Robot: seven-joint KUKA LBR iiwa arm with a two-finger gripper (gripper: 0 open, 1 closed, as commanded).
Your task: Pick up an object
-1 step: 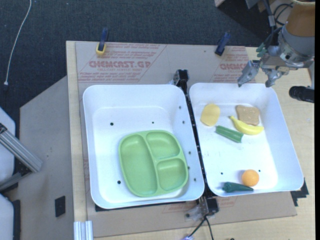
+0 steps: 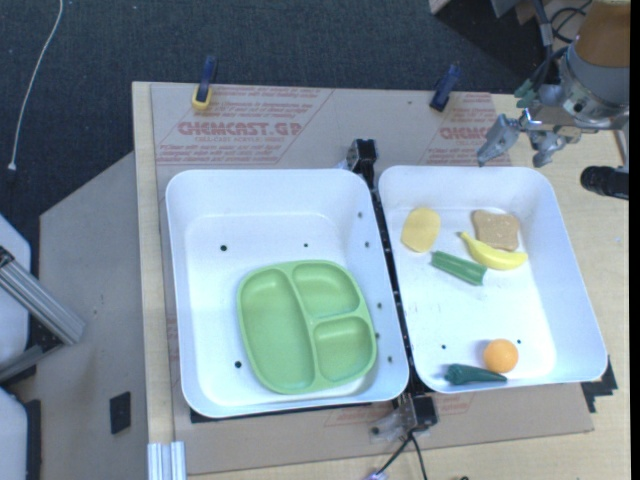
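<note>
The right bin (image 2: 570, 298) holds several small items: a pale yellow oval piece (image 2: 421, 229), a brown slice of bread (image 2: 496, 229), a yellow banana (image 2: 493, 255) just below the bread, a green pod (image 2: 459, 267), an orange (image 2: 501, 355) and a dark green vegetable (image 2: 475, 375) at the front rim. My gripper (image 2: 520, 147) hangs over the back rim of the right bin, above and behind the bread. Its two grey fingers (image 2: 493, 145) are spread apart, open, with nothing between them.
The left bin (image 2: 200, 218) carries a light green divided plate (image 2: 305, 323). A black clamp (image 2: 362, 154) sits between the bins at the back. Blue clips (image 2: 445, 88) and a yellow-blue clip (image 2: 205, 83) hold the cardboard base.
</note>
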